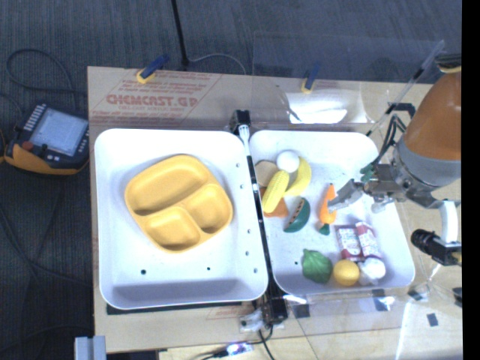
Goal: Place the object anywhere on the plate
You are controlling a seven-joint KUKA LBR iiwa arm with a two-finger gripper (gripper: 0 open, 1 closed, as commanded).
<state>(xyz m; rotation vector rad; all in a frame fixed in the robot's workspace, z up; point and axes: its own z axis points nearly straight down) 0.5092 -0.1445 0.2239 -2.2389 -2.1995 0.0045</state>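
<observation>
The gripper hangs with fingers apart, holding nothing; the carrot lies just beside its tips. Centre over it before closing, then carry to the plate.

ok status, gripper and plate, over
Gripper over right bin, beside carrot, nothing visibly held. Yellow plate in left bin. Path clear.

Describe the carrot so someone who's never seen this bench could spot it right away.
Find the right-hand white bin, the one crowded with toy food. Near its middle, just left of the gripper, the carrot lies roughly upright in the view. It is the one slim orange stick, with a green tip at its lower end.
</observation>
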